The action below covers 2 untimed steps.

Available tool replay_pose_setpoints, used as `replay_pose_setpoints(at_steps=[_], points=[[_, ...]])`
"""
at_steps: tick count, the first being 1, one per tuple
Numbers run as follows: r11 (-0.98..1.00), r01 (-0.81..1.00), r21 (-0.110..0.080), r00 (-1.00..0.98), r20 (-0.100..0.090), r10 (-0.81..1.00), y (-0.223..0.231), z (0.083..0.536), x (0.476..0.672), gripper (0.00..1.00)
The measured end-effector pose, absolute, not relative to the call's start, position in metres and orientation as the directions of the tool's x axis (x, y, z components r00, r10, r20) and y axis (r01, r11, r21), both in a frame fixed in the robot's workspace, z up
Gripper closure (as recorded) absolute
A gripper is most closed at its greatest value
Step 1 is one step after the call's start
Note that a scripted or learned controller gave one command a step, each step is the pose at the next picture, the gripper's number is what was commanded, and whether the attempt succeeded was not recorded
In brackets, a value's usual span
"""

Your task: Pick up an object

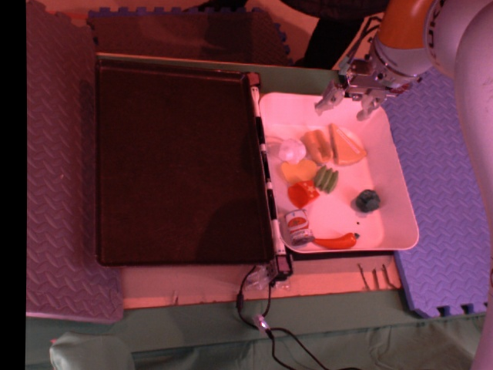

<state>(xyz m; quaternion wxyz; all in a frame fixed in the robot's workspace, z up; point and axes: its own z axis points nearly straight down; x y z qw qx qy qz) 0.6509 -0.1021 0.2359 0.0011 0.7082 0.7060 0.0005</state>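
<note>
Overhead view of the counter with two bins side by side. The arm reaches in from the right, and its end effector hangs over the far edge of the right bin with its two fingers apart and nothing between them. No object is yet chosen or touched; the step in hand appears to be the approach, before any descent.

The candidates all lie in the right bin. Nearest the end effector are an orange wedge and an orange piece, lying just beside each other. Close by sit a white ball, a yellow piece and a green pod, touching or nearly so. A red piece lies just below them. A dark green lump sits apart towards the right wall. A small can and a red chili lie at the near edge.

The next move likely calls for a short travel towards the bin's middle, then a descent with the fingers straddling one item. The crowded cluster is the main obstacle: a finger may land on a neighbour. The isolated dark green lump probably offers the clearest grasp.

The left bin is dark. Foam mats border the counter, and a cable trails at the front.
</note>
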Motion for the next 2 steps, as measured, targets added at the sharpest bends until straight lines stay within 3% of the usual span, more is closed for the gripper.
replay_pose_setpoints(at_steps=[2], points=[[-0.005,1.0,-0.005,0.005,-0.002,1.0,-0.112,0.137,0.652,0.0]])
